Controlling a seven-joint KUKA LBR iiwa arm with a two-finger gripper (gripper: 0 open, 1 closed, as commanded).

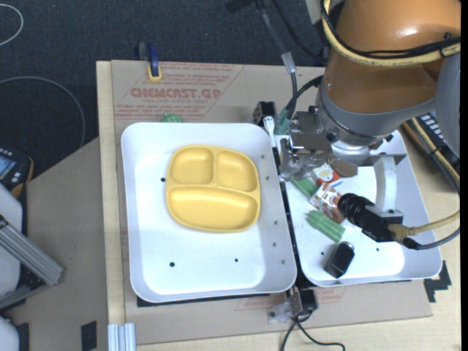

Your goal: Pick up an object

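While the grey and orange arm (pixel 387 42) leans in, its gripper (pixel 295 152) hangs low just right of the yellow divided plate (pixel 213 188), over the near edge of the right bin (pixel 380 265). The arm's bulk hides the tip, so I cannot tell whether the gripper is open or closed, or whether it holds anything.

The plate lies alone in the left bin (pixel 146 254). The candidates to pick lie right of the plate, in the other bin: a red and white packet (pixel 327 192) beside the gripper, a green stick (pixel 325 225) just nearer the camera, and a black block (pixel 338 259) further right and towards the front, apart from the rest.

My judgement: the packet and stick are crowded together against the bin wall, so a grasp there risks a glancing miss. The lone black block offers clearer room for a straight descent.
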